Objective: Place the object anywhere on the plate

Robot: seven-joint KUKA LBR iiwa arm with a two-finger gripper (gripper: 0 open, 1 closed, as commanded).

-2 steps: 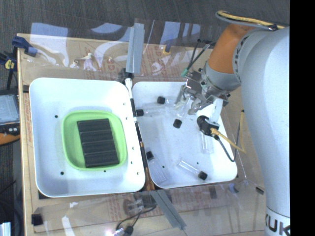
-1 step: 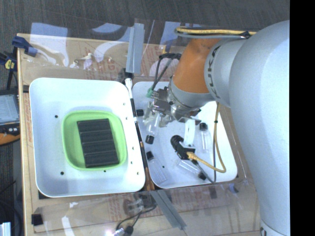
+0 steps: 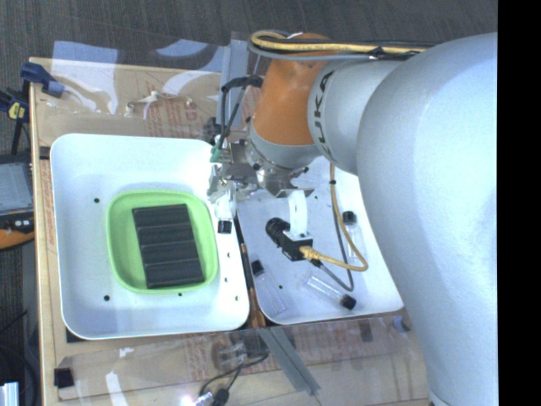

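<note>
Green plate [image 3: 120, 245]: black ribbed block [image 3: 167, 245] lies on it; placing looks done to you.
Gripper [image 3: 221, 191]: beside the plate; you cannot tell if spread or closed.

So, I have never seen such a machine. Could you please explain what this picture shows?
It is one picture from a fixed camera above a bench, looking down at a slant. The big grey shape with an orange band is a robot arm, coming in from the right. Its gripper hangs over the border between two white bins. In the left bin is a green plate with a black ridged block lying on it. The right bin holds a few small loose pieces. Whether the gripper holds anything is unclear.
</note>
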